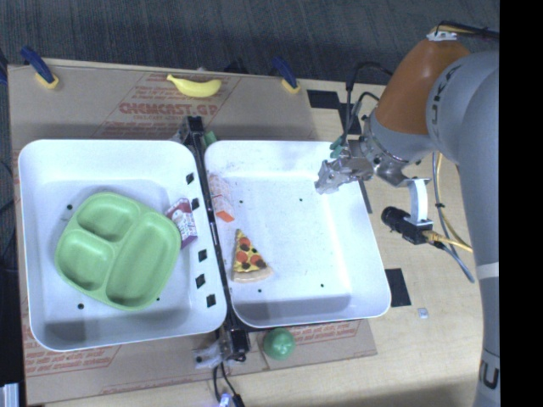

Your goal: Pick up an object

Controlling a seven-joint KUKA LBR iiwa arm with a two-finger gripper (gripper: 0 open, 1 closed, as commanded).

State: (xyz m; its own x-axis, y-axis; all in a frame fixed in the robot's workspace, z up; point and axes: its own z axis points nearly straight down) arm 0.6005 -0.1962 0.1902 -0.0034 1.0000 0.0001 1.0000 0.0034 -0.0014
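One toy pizza slice lies low in the right bin, far from my gripper, whose grip I cannot tell, so I might grab nothing.

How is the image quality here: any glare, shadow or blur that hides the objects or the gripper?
Camera view: even, soft lighting; the white bins show mild glare but keep their edges. The pizza slice and green tray read clearly, with faint shadows. The gripper is small and slightly soft, so its finger state is unclear. The overall picture is low in resolution, somewhat grainy.
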